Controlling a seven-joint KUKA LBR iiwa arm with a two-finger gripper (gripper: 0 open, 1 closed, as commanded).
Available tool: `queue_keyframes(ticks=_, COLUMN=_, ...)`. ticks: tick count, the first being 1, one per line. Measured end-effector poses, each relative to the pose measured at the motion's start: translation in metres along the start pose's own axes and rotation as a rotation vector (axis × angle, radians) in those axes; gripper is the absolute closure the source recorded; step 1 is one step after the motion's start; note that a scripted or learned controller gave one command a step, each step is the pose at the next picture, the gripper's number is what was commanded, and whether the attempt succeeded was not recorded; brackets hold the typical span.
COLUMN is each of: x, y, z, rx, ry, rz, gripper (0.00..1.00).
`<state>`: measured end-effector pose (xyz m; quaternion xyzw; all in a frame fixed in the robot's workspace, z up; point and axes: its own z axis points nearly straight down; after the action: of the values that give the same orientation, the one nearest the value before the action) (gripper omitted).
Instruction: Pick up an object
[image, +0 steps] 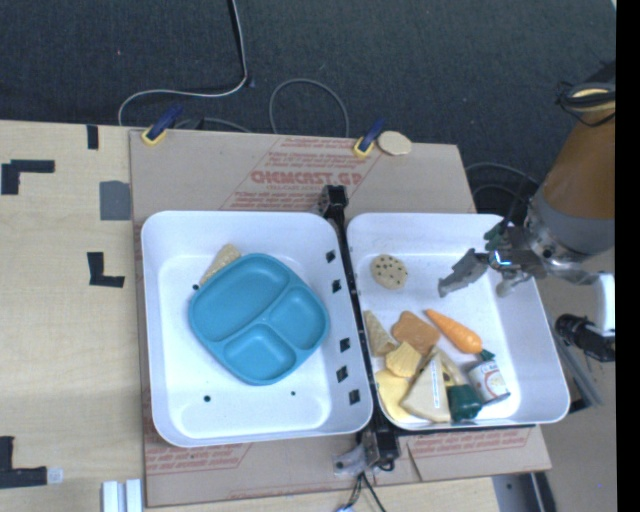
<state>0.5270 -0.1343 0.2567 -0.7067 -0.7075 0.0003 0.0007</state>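
Nearest my camera, along the lower edge of the right bin (520, 235), I see a heap of play food: pale cheese wedges (425, 392), a dark green piece (463, 402) and a small can (489, 379) with a red and white label. My gripper (480, 272) hangs over the upper right part of that bin, its two fingers spread apart with nothing between them; one dark finger (458, 275) points down and left toward the bin floor. Just below and left of it lies a carrot (455, 331), slanted, with a brown bread-like piece (416, 332) touching its left side. A round cookie (389, 269) sits by itself near the bin's upper left, well apart from the gripper. Across the divider, the left bin (160, 330) carries a blue divided plate (260, 317), tilted, with a tan cracker (222, 260) peeking out from under its upper left rim.
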Motion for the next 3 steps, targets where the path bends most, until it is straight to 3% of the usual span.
queue_keyframes(ticks=1, x=-0.041, y=0.032, z=0.177, rx=-0.009, ry=-0.005, rz=0.005, gripper=0.0)
queue_keyframes(ticks=2, x=-0.039, y=0.034, z=0.158, rx=-0.012, ry=-0.003, rz=0.001, gripper=1.0)
queue_keyframes(ticks=3, x=0.015, y=0.128, z=0.129, rx=-0.01, ry=0.0, rz=-0.008, gripper=1.0)
